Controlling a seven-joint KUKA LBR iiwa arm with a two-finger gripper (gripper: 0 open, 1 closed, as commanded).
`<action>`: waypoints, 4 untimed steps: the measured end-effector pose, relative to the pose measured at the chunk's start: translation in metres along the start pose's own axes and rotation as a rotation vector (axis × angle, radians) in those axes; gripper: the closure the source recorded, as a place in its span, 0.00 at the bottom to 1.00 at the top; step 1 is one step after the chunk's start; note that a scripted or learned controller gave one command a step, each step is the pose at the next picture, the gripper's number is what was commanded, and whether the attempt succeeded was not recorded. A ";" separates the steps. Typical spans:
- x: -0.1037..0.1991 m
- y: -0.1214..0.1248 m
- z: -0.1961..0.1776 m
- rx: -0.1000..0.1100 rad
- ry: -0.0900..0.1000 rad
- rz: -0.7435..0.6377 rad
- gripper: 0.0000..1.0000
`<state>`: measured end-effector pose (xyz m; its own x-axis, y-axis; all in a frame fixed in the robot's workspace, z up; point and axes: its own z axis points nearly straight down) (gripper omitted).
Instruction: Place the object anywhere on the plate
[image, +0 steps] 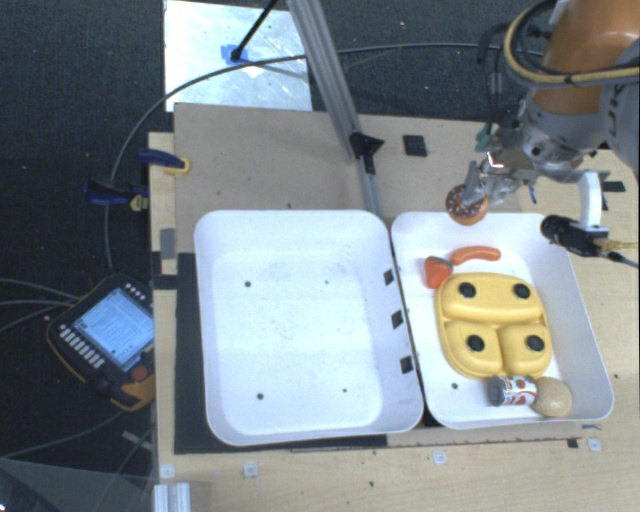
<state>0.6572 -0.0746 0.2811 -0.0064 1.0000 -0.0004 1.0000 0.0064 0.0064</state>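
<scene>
The gripper (478, 190) hangs over the far rim of the right bin (583, 300), its jaws closed on a small round brown object (466, 206), which is held above the rim, clear of the yellow plate (494, 325). Near the plate's far edge lie an orange sausage (474, 255) and a red piece (437, 271). A small can (510, 391) and a beige ball (551, 398) sit at its near edge.

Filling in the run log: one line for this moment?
end effector: shut on brown round object | position: above right bin's far rim | yellow plate: no object on it
</scene>
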 end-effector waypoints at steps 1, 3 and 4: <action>0.055 -0.017 0.003 0.005 0.002 -0.003 1.00; 0.148 -0.064 0.041 0.008 0.002 -0.002 1.00; 0.202 -0.099 0.047 0.009 0.003 -0.004 1.00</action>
<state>0.5576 0.1263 0.2337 -0.0102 0.9999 0.0022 0.9999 0.0102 -0.0029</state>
